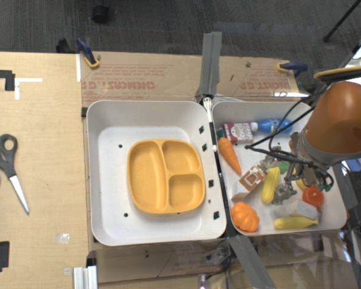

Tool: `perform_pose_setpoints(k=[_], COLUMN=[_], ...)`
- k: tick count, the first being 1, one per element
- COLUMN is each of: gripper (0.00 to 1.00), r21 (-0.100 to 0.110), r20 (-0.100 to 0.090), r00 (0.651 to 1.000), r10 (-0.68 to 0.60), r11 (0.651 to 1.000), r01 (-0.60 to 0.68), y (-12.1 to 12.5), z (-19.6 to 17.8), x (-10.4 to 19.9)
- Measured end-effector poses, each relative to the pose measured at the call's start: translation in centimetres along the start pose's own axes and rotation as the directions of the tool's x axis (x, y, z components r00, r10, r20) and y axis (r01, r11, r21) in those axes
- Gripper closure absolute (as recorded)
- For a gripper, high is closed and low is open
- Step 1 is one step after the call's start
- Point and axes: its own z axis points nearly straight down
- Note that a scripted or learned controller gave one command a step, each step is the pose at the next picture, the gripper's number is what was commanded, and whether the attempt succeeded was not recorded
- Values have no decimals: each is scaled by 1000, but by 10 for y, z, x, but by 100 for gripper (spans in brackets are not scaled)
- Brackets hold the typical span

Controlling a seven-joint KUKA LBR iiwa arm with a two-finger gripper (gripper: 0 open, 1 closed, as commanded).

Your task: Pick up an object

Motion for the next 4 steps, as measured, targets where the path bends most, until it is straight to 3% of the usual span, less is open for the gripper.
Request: perform_pose_setpoints(k=[1,2,3,4], gripper=[0,0,0,0], r21=[-8,1,-2,-1], r20=[-6,-9,-12,-14], r00=[1000,984,961,879], r10=[11,178,278,477], r11=[1000,984,961,879], r01=[-11,-178,-278,-478], y=[11,24,-12,-5], z=[15,14,14,15], x=[-125,-113,-21,-67])
